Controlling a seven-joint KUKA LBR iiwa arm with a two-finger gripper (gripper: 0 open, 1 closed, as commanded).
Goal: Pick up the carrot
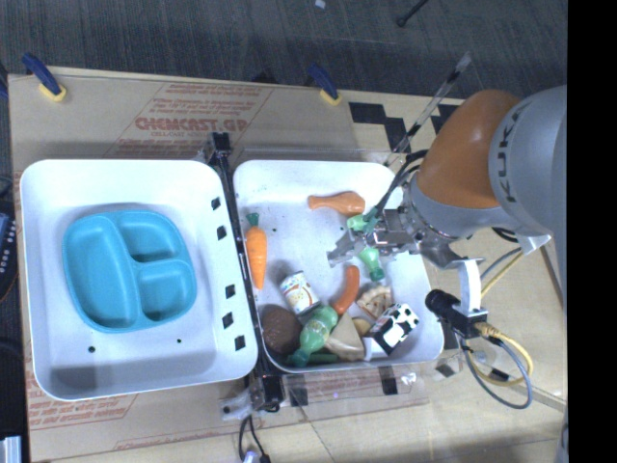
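White bins: two point(39, 186) point(289, 174)
Blue divided tray: one point(130, 270)
Carrot: one point(255, 255)
Chicken drumstick: one point(337, 202)
Sausage: one point(348, 285)
Small can: one point(300, 292)
Green bottle: one point(315, 329)

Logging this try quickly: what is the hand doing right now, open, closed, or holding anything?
Hand: over the right bin, away from the carrot; open or closed cannot be told, and nothing is seen held.

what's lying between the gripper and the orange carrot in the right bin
In the camera view, bare white bin floor separates the two-finger gripper from the orange carrot with green top; the small labelled jar sits just below that line.
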